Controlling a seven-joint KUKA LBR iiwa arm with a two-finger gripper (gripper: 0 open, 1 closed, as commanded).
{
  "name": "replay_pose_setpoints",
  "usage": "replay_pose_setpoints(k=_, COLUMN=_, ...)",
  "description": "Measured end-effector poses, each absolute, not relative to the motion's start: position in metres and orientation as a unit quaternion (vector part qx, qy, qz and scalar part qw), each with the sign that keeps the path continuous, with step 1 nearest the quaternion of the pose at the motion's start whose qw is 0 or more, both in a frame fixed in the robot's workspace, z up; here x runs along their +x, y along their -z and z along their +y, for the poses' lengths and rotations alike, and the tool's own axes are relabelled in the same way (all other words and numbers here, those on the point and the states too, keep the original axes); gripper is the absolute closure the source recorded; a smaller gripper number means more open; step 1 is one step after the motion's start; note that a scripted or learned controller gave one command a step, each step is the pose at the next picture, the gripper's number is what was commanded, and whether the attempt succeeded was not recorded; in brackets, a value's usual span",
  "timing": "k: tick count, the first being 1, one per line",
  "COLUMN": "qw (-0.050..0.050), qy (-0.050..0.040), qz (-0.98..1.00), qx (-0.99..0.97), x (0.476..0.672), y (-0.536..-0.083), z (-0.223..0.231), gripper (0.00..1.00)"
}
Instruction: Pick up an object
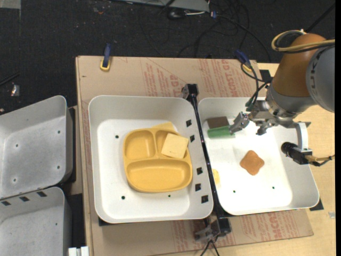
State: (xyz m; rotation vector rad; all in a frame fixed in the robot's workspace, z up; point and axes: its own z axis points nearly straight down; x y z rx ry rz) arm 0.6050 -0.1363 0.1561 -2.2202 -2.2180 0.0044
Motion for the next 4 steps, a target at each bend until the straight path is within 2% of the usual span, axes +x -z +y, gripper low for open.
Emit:
replay_pose_setpoints(k=1, qw=-0.001, qy=0.0002, qz=-0.707, qx=-0.707, x=0.606, y=-0.169, z=-0.137, gripper=1.00)
replay_pose_setpoints(k=2, qw=-0.002, qy=0.0014, qz=-0.708, qx=-0.706, x=0.610, y=-0.213, z=-0.133, gripper=1.00)
replay_pose_setpoints(k=3, qw=-0.003, qy=0.0022, qz=-0.708, qx=-0.706, x=0.611, y=-0.275, z=-0.127, gripper=1.00)
replay_pose_setpoints(k=4, qw=-0.001, qy=0.0004, qz=-0.708, qx=-0.706, x=0.612, y=-0.276, z=-0.127, gripper=1.00)
